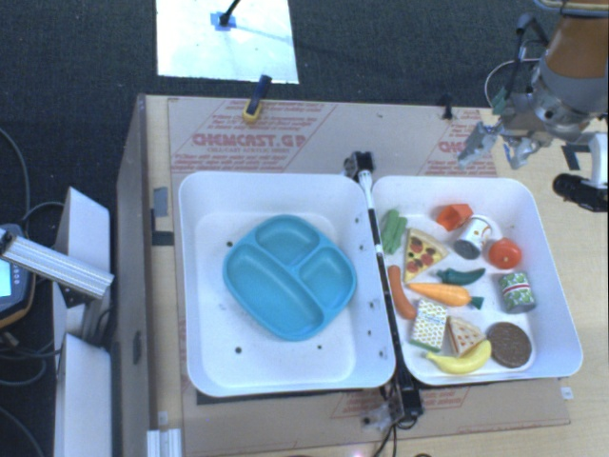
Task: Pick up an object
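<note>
The right bin [557, 284] holds several toy foods: an orange cup [454, 215], a white can [471, 237], a tomato [504, 253], a pizza slice [422, 252], a carrot [442, 293], a green-labelled can [517, 291], a banana [460, 360], a sandwich [464, 334] and a brown cookie [510, 344]. My gripper [497, 148] hangs above the bin's back rim at the upper right, open, with nothing between its fingers.
The left bin [205, 255] holds a blue divided plate [288, 275]. A green pea pod [391, 228] and a sausage [401, 291] lie by the divider between the bins. A white sheet [226, 25] lies on the dark floor behind the bench.
</note>
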`<state>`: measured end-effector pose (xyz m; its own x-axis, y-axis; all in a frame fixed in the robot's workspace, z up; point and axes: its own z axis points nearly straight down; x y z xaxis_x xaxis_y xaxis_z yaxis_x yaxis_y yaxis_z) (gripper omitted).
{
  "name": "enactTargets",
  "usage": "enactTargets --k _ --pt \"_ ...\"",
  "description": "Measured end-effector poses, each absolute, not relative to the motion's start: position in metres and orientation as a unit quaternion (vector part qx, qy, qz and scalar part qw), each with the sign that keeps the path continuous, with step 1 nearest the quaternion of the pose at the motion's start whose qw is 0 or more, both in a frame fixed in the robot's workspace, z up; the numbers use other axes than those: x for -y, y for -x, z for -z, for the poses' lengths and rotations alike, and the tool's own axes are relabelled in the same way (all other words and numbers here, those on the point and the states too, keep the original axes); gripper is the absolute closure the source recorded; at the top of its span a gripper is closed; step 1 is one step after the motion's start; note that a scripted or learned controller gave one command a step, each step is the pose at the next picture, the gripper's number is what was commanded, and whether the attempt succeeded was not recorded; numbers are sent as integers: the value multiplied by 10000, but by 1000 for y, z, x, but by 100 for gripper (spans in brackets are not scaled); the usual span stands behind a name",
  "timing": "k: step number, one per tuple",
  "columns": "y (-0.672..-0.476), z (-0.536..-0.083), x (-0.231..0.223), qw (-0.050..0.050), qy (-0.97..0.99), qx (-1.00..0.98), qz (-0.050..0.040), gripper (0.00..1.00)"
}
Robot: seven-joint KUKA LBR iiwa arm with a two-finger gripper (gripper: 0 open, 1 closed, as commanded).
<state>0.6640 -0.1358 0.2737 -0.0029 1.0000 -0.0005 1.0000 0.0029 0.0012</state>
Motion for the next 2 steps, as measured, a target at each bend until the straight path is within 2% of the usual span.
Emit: enactTargets --k 1,2 --pt "-634 -125 175 -21 -7070 -7072 16 0" --pt "-650 -83 177 2 -7057 -7085 1 0"
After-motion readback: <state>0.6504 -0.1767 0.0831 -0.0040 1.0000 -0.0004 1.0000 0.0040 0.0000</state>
